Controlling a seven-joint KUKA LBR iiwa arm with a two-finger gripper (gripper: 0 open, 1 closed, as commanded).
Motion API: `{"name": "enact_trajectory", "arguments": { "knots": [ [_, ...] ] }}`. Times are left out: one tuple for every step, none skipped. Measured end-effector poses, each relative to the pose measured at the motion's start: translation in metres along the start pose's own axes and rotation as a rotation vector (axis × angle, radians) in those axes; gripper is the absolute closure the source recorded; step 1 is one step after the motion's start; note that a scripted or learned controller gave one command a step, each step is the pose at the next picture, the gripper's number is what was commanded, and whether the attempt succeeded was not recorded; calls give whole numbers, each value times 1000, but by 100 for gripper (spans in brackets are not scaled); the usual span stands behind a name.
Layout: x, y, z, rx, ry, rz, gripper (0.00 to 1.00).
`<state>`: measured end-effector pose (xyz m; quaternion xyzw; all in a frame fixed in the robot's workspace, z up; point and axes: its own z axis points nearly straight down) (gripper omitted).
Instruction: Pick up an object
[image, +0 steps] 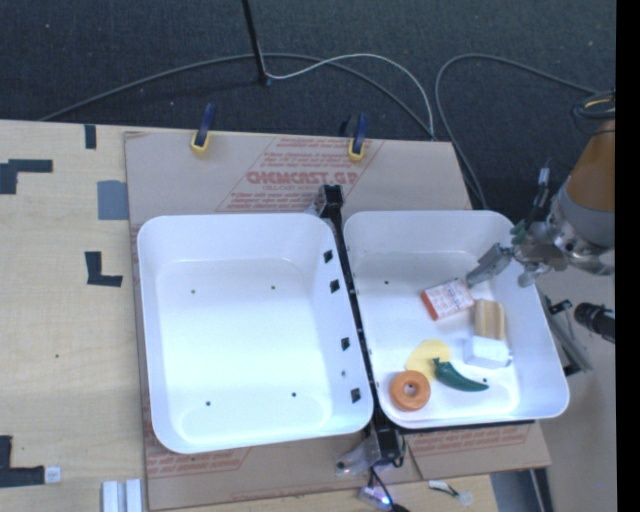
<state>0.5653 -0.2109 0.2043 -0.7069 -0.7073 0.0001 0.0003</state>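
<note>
My gripper (503, 276) hangs over the upper right part of the right bin (400, 225), open, with nothing between its fingers. One grey finger (486, 267) slants down toward a small red and white box (447, 299) and ends just above and to the right of it. Below the gripper lies a tan block (488, 318), and under that a white block (488, 351). Nearer the front of the bin are a yellow piece (426, 354), a green pepper (460, 377) and an orange ring (410, 390).
The left bin (240, 335) sits beside the right one, with a black divider (345, 300) where they meet. Both rest on a cardboard sheet (290, 175) held by two clamps. Cables run across the dark floor behind.
</note>
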Motion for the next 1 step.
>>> {"name": "enact_trajectory", "arguments": {
  "knots": [
    [56,75,110,8,3,-5,0]
  ]
}}
